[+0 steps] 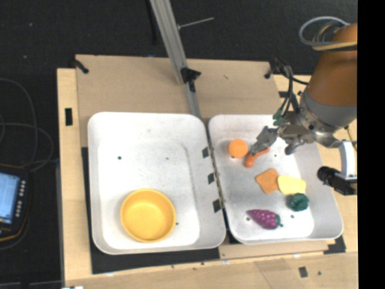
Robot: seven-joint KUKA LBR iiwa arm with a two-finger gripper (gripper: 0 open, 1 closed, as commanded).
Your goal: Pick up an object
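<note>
you're in the approach step: the gripper (275, 142) hangs spread open over the right bin (325, 221), nothing between its fingers, one tip just beside the small carrot (254, 157). next, centre over it, descend, close.

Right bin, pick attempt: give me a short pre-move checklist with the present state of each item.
1. Gripper over the right bin: ok.
2. Gripper near a target, the small carrot: ok.
3. Object between the fingers: not ok, none visible.
4. Orange ball close beside the carrot, may interfere: not ok.
5. Orange piece and yellow piece apart from the gripper: ok.
6. Gripper height above the bin floor: cannot tell.
</note>
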